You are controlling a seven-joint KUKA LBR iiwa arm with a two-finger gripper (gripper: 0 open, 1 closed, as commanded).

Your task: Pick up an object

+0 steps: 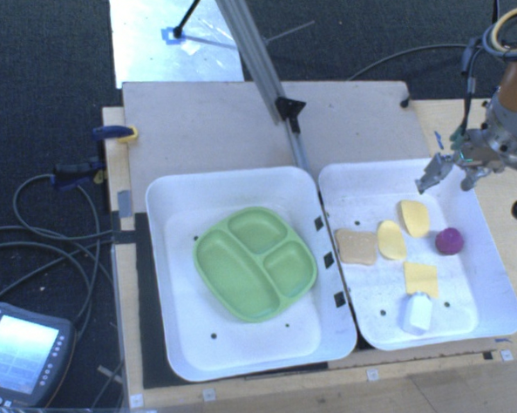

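Camera view, from above: the gripper (451, 168) hangs over the right bin's (484, 323) far edge, its fingers apart and holding nothing, while the left bin (175, 337) carries a green tray (256, 262). Nearest below it lies a yellow wedge (414, 217), beside a yellow oval (391, 239), tan slab (357, 247), purple ball (448, 241), yellow square (421, 279) and white block (417, 313). The wedge looks light, stiff and smooth, probably slippery; gripping across its narrow sides seems best.
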